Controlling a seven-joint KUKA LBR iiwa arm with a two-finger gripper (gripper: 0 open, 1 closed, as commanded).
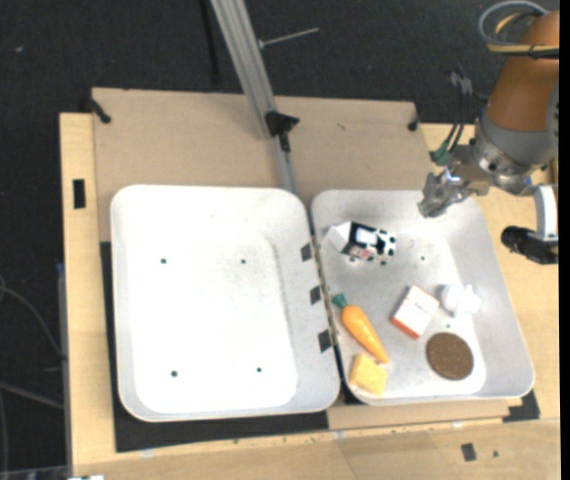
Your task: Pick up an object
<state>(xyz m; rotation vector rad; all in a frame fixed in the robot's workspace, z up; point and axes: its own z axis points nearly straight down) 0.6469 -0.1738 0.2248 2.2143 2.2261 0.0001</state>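
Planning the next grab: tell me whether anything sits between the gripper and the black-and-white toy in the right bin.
Nothing visible does. The gripper hangs over the right bin's upper edge, and bare white floor separates it from the black-and-white toy. The carrot, small box and brown disc lie nearer the camera, off that line.

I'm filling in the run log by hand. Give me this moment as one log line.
gripper: above right bin far edge, nothing seen held | right bin: cow toy, carrot, brown disc | pick: not yet done

Grey arm [510,153] with orange band (thin cables alongside).
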